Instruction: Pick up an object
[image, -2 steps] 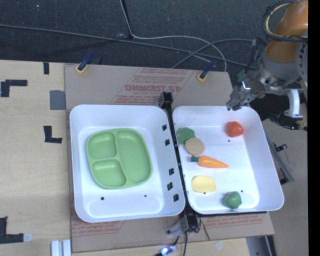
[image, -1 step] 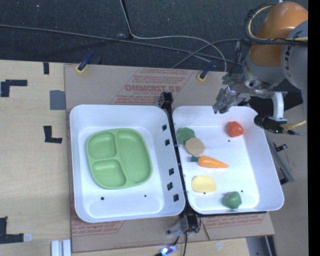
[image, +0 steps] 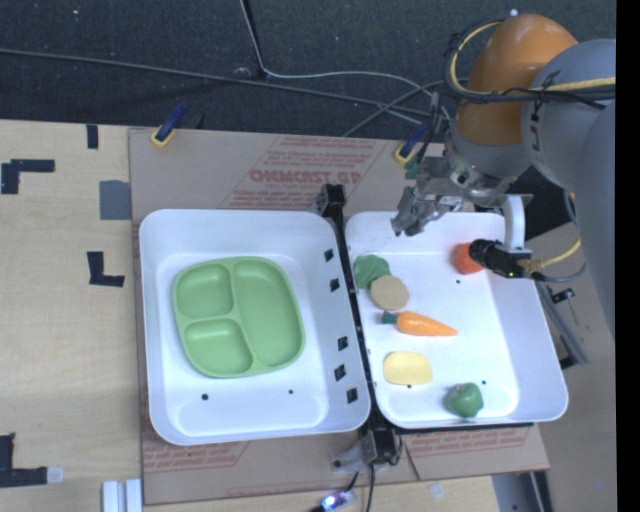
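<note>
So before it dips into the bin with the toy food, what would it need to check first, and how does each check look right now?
1. Things to pick lie in the right white bin: ok; an orange toy carrot, a pale yellow lump and a green rounded piece lie apart from each other.
2. Two-finger gripper over that bin: ok, it hangs above the far left corner.
3. Gripper carrying nothing: ok, nothing shows between its fingers.
4. Gripper right above a target: not ok; the nearest things, a dark green piece and a tan round disc, sit nearer the camera.
5. Those two apart: not ok, they touch.
</note>
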